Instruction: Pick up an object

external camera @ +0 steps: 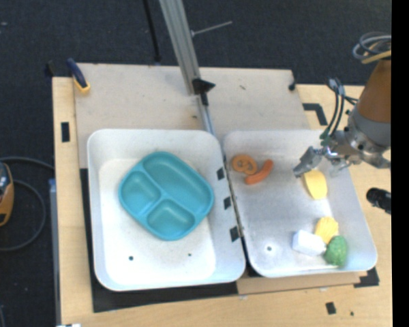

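Metal fingers (pixel 312 163) spread apart, grasping nothing, above the right bin (pixel 273 251). Just below them, a smooth yellow block (pixel 316 184). Left: a curved orange sausage (pixel 259 174) touching a ridged pretzel (pixel 243 163). Farther left, a glossy teal compartment tray (pixel 166 195).

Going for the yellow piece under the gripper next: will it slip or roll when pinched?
The yellow piece looks smooth and rounded, so it may squirt sideways under the gripper. It lies flat on the right bin floor, so rolling seems unlikely. Probably light for its size.

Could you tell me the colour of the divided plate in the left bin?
Turquoise blue plate, seen in the camera view.
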`<state>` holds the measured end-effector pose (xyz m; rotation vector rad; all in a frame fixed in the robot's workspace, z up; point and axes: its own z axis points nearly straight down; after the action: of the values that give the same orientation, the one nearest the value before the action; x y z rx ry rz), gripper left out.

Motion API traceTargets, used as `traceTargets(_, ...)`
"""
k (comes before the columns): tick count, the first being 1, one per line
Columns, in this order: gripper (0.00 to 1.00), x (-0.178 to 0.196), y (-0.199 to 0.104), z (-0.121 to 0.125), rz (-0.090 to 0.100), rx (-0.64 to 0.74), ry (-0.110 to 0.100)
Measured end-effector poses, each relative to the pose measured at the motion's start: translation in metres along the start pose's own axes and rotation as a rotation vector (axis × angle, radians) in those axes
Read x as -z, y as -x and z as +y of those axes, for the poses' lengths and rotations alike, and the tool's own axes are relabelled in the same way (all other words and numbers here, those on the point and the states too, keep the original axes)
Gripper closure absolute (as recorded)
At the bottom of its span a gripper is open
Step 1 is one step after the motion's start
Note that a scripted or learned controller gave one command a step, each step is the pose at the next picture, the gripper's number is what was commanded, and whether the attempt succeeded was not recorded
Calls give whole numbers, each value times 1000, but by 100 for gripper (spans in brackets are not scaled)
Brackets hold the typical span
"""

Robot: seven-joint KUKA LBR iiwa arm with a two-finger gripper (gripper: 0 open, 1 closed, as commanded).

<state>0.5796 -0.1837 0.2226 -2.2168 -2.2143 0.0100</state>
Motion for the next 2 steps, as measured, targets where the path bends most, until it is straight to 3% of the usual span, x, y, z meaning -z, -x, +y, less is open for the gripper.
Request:
traceTargets(1,0,7,0,3,-3,2,12)
traceTargets(2,0,-51,-7,8,-2,5,7)
